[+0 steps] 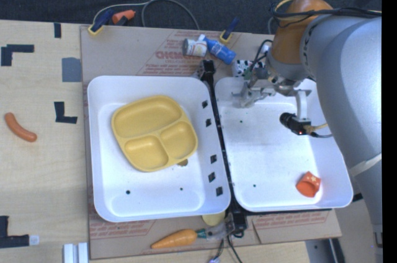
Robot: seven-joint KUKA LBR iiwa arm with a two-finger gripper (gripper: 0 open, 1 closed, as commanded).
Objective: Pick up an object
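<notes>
A small orange object point(308, 184) lies in the right bin point(267, 156), near its front right corner. A yellow divided plate point(154, 132) rests in the left bin point(118, 193). My gripper point(246, 93) hangs at the back left of the right bin, far from the orange object and just right of the divider between the bins. Nothing shows between its tips.
A plastic carrot point(174, 239) lies on the cardboard in front of the bins. A sausage point(20, 128) sits on the bench at far left. A small bottle point(209, 48) and clamps lie behind the bins. My grey arm point(347, 69) covers the right side.
</notes>
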